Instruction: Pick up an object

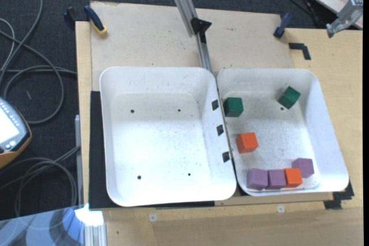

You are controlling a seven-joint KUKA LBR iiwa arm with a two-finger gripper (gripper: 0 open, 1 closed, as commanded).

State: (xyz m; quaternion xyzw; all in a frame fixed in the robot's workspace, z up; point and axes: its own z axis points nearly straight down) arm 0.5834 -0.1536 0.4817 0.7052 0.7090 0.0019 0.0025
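At the frame's upper right edge, the gripper [346, 19] is cut off, its state unreadable.

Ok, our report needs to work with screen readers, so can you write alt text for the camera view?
Two white bins sit side by side on a bench; the right bin holds two green blocks, two orange blocks and three purple blocks. The arm's jaws hang at the upper right, outside the bins.
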